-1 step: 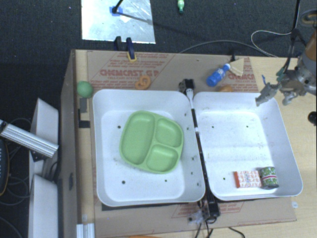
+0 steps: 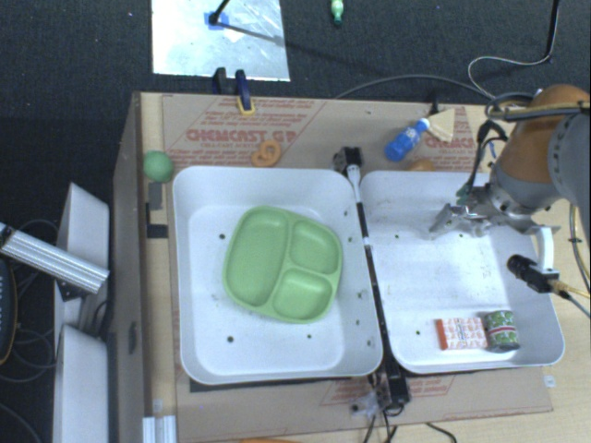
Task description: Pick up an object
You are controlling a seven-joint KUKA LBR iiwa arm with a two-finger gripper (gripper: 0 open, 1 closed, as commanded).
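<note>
Plainly, the gripper (image 2: 454, 218) sits low over the right bin (image 2: 420, 330), near that bin's far edge and toward its right side, with the arm (image 2: 545, 150) coming in across the right rim. Its fingers look spread apart with nothing between them, so it carries no object. My reading is that it is poised early in a pick attempt, or between attempts, since the floor of the bin under it is bare white.

Candidates for picking lie well apart from it, at the near right corner of the same bin: a small red and white packet (image 2: 460, 333) lying flat, and just beside it, touching or nearly so, a small green patterned roll (image 2: 500, 330) against the near wall. Sitting tight in the corner, they leave little room for a finger on the wall side, which could spoil a grasp.

The left bin (image 2: 212, 349) holds a green divided tray (image 2: 282, 264), lying flat near its middle and clear of the rims; being broad and shallow, it would likely be hard to pinch. On the bench beyond the bins rests a blue bottle (image 2: 404, 142), and a green ball (image 2: 157, 165) sits at the left bin's far left corner, outside it.
</note>
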